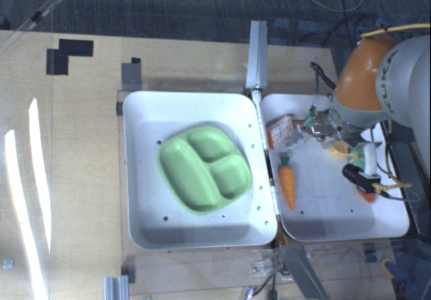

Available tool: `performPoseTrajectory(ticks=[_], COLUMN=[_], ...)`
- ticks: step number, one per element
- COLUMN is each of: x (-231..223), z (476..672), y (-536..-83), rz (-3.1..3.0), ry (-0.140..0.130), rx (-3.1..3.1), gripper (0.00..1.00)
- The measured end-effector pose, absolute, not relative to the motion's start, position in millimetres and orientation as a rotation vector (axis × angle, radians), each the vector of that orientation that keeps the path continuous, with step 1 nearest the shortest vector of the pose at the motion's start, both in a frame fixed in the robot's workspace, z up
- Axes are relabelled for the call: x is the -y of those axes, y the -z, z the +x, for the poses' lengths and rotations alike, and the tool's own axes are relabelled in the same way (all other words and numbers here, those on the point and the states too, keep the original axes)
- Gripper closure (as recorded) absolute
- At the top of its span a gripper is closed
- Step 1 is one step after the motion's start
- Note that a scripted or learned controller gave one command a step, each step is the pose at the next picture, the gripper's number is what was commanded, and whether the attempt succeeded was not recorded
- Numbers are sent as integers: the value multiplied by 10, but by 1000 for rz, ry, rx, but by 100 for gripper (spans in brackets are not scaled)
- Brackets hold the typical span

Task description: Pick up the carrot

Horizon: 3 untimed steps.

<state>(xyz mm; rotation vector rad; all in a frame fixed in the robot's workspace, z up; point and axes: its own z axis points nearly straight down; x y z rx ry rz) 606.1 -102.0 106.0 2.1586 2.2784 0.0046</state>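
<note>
Pale wood bench (67, 177) with a smooth, lightly glossy finish, showing bright streaks of reflected light at the left. Two white bins (195, 234) of smooth plastic with a soft sheen; inside the left one a green divided plate (205, 169) of matt plastic. Orange carrot (287, 185) with a smooth, plastic-like skin, and a glossy orange band (360, 79) on the matt grey arm (407, 83).
</note>
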Motion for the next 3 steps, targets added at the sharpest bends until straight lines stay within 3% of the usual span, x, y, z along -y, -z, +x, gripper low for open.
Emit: performPoseTrajectory(ticks=[1, 2, 3], x=[954, 965, 953], z=[5555, 5006, 5033], y=[-902, -929, -1045], rz=[1983, 1250, 1247], ry=[-15, -4, -11], rx=[-2421, -2873, -2870], gripper=[0, 0, 100])
